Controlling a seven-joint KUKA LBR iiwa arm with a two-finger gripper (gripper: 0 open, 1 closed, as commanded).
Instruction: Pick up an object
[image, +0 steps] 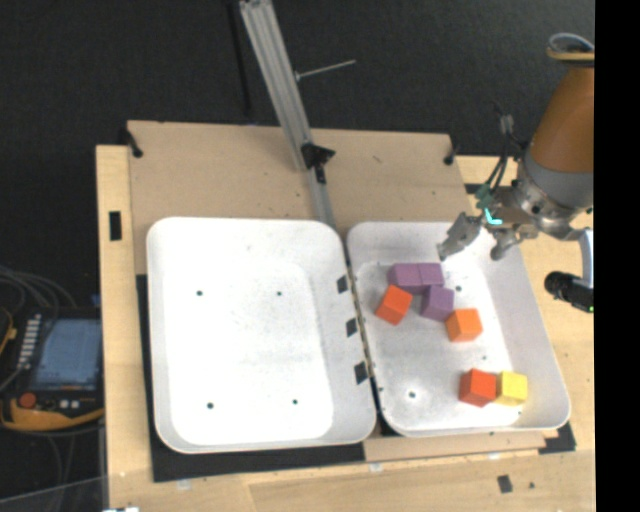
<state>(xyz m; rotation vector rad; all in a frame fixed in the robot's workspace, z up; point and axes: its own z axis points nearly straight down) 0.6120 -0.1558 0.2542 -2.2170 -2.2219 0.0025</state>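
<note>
1. Surface (250, 170): flat tan board, matte; carries two shallow bins.
2. Left bin (245, 330): white, smooth plastic, rounded corners. Right bin (520, 300): same make, holds all the blocks.
3. Tool (479, 240): poised over the right bin's far edge, fingers spread apart, nothing between them. Pick not yet made; descent, closing and lift remain.
4. Blocks, small hard-edged cubes: purple pair (425, 288), orange (394, 303), orange (463, 324), red-orange (479, 386) touching yellow (513, 386).

**Colours in the bins**

Both bins (245, 330) are white on a tan table (200, 165). Blocks: two purple (415, 276), three orange (394, 303), one yellow (513, 387). The arm (562, 130) is orange above grey.
</note>
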